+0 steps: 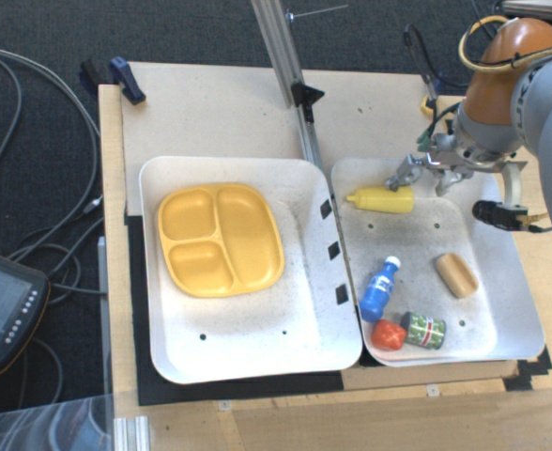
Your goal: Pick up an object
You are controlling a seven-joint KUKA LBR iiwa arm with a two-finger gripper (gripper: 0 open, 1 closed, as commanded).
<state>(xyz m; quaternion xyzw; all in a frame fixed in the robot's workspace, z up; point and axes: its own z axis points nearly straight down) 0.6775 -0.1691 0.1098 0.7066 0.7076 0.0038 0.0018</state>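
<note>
The right bin holds a yellow mustard bottle lying on its side at the far end. Further forward are a tan bread-like roll and a blue bottle. A red item and a green can lie at the near edge. My gripper hangs over the bin's far edge, just above and right of the mustard bottle. Its fingers stand apart, open, with nothing between them.
The left bin carries a yellow divided plate. A slanted metal pole rises behind the bins. Black clips sit along the seam between the bins. Cables and a pendant lie off the bench to the left.
</note>
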